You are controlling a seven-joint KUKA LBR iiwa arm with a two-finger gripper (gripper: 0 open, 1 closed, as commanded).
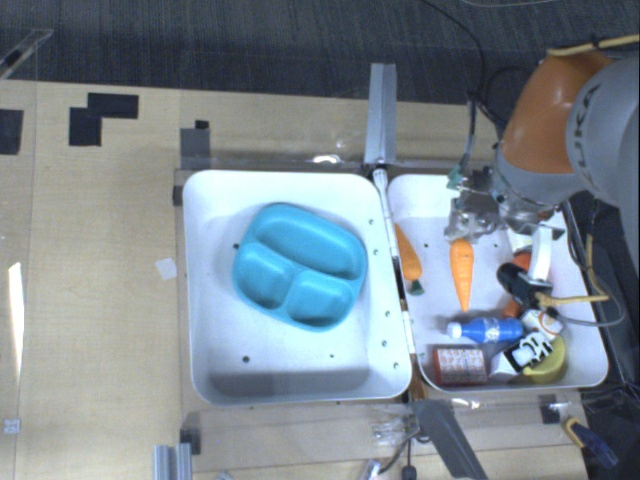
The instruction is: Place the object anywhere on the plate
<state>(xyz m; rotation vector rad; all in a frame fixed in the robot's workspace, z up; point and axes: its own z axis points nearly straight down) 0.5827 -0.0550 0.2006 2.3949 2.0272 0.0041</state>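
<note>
The carrot (461, 276) is seen lying in the right bin (425, 203), its broad far end just under the gripper (466, 224) and its tip pointed near. A second carrot (407, 253) is laid along the bin's left wall. Near the first carrot's tip, a blue bottle (488, 329) is set crosswise, with a reddish packet (460, 365) nearer still and a yellow object (548, 364) in the near right corner. The blue plate (300, 265) is placed in the left bin (230, 373), across the dividing wall. Whether the gripper is open, closed or gripping the carrot cannot be told; the contact is hidden beneath it. The arm (555, 118) is bent down from the right, partly cut off.
</note>
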